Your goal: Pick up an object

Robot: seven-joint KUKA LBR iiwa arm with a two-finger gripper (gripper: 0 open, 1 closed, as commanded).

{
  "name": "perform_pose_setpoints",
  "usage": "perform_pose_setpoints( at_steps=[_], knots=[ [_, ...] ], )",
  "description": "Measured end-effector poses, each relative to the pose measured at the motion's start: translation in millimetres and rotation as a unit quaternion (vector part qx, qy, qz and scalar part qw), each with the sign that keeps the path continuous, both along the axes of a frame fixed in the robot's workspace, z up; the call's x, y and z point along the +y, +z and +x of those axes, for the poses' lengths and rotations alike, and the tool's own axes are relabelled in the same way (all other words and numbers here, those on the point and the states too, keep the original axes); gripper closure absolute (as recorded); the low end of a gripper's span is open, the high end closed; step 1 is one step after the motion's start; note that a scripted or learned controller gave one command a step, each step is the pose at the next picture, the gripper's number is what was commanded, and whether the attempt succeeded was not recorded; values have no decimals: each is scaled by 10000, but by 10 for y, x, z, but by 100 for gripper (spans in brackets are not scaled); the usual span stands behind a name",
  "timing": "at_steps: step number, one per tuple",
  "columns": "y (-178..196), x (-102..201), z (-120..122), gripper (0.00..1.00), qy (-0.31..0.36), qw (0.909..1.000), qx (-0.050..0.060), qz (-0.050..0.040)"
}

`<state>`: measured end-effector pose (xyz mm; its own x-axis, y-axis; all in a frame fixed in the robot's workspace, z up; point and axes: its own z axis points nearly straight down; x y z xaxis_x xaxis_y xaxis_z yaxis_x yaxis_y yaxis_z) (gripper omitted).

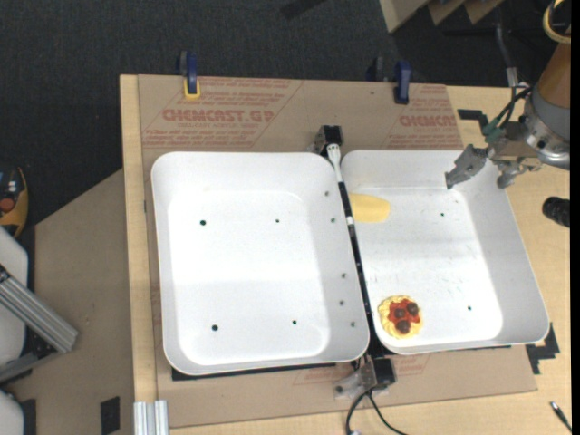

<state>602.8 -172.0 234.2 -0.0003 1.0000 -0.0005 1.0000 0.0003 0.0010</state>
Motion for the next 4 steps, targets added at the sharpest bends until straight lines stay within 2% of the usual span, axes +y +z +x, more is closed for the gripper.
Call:
perform_pose_setpoints(
  at_steps=[1, 2, 3, 4],
  knots=[
    [508, 930, 40, 0, 47, 10000, -33, 0],
    [581, 874, 31, 100, 9, 10000, -17, -3],
    [1375, 1657, 263, 100, 41, 10000, -49, 8],
    [598, 3112, -62, 100, 72, 10000, 44, 21]
  ],
)
